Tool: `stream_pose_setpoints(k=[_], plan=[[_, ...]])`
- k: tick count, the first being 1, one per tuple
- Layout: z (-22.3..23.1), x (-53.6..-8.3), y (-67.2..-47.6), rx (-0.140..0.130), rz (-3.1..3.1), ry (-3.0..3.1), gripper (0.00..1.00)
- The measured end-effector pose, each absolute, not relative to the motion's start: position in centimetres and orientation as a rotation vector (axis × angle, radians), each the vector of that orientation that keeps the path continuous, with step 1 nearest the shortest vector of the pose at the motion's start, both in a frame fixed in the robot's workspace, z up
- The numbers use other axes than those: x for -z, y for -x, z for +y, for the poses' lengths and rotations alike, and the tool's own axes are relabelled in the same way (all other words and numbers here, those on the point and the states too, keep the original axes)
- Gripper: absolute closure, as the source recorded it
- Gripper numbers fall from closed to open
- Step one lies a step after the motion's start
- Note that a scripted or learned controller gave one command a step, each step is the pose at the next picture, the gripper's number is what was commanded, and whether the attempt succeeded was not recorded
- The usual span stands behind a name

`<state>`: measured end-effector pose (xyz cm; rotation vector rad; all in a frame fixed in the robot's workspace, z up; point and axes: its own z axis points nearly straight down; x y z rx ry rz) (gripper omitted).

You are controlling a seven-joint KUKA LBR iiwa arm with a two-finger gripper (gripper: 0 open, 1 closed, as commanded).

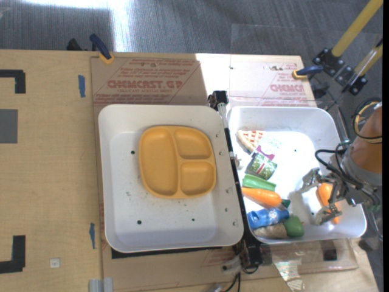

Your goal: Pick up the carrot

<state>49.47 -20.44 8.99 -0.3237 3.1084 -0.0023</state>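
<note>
The carrot, orange with a green top at its right end, lies flat in the right bin, near that bin's left wall. My gripper hangs low over the right part of the same bin, about a hand's width to the right of the carrot and apart from it. Small orange patches show at the gripper's tip, and I cannot make out what they are. The arm's orange band sits above it at the right edge.
Around the carrot lie a green piece, a green and purple packet, a pizza slice, a blue bottle, a tan item and a green lump. The left bin holds a yellow divided plate.
</note>
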Motion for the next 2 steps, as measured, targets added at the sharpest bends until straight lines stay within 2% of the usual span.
stream_pose_setpoints(k=[1,2], plan=[[-21.5,-9.0,-49.7,-0.002,3.125,0.144,0.00],[-22.3,-8.9,-50.8,0.001,3.106,-0.389,0.00]])
